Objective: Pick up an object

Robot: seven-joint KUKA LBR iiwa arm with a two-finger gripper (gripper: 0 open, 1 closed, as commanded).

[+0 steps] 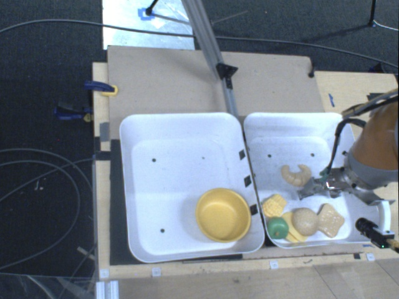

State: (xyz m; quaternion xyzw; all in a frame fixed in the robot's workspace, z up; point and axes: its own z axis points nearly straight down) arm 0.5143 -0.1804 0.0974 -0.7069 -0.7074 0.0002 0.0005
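A: Where's the croissant?
B: Right bin, centre, at ten o'clock from the gripper, whose state I can't tell.
A: Handling?
B: Probably light, rigid plastic; pinch its thick middle.

Grey pole crosses cardboard; blue clamps at left.

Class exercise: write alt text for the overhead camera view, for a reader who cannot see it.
A grey robot arm reaches in from the right, its gripper low over the right white bin, beside a tan croissant-shaped toy. Nearer the front of that bin lie a few more small toy foods. The left white bin holds a yellow bowl.
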